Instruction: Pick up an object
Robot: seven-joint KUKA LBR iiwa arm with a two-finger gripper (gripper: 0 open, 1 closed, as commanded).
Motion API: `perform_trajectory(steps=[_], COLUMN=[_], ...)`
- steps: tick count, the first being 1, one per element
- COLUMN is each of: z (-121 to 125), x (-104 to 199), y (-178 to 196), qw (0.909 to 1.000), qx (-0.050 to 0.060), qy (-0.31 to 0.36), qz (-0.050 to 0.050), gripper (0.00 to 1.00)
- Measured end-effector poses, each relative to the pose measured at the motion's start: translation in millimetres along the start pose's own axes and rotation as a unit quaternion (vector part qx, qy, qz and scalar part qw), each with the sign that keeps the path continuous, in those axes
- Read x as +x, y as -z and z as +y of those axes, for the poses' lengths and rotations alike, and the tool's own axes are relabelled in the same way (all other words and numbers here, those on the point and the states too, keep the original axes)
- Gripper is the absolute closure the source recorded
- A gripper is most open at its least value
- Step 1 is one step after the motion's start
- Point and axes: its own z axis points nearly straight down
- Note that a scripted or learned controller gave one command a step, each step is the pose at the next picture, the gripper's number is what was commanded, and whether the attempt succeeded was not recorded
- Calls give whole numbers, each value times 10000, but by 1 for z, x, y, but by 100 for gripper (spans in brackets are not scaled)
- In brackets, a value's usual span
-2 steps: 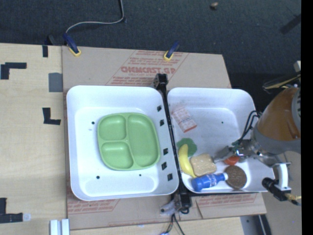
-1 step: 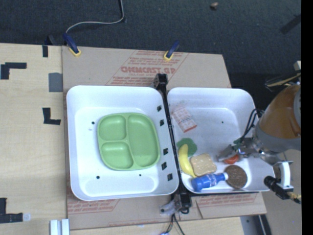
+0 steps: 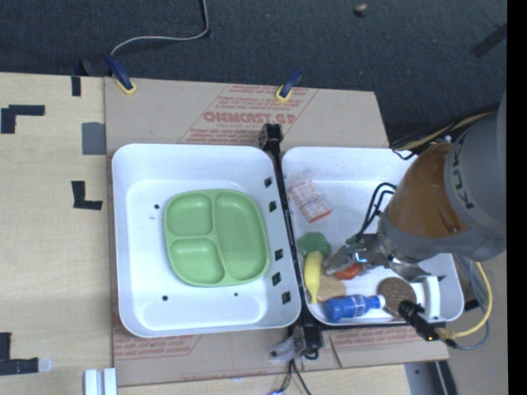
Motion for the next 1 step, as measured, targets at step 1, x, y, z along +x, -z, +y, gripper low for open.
perform_trajectory(steps=[1], z=[52], x=[68], y=[85], qw=[10000], qx=[22], qy=[6], qz=[7], gripper=[100])
